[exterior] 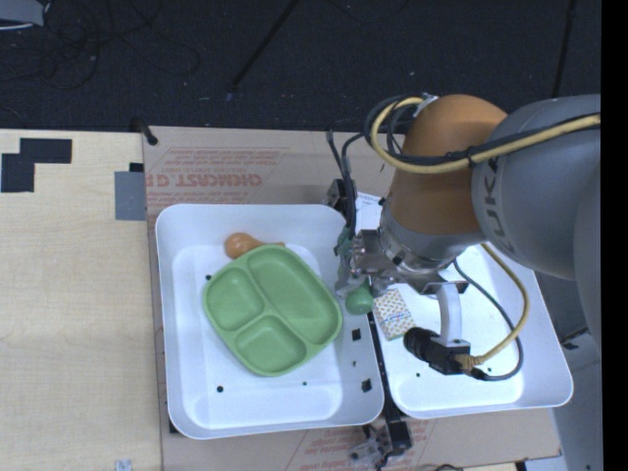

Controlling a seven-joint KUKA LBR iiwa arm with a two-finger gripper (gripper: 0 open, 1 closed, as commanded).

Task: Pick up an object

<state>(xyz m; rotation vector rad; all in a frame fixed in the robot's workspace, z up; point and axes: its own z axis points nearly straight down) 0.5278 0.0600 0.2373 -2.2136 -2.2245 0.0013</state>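
Divided plate (pixel 272 308) in left bin (pixel 182 361), small round object (pixel 240 244) behind it, right bin (pixel 535 381) alongside

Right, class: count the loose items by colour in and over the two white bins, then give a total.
Green: 2, the divided plate and a small green piece under the hand
Orange: 1, the small item behind the plate
Patterned yellow-white: 1, the packet
Total: 4

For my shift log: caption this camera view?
KUKA arm over the bins' divide, beside a green divided plate in the left bin.
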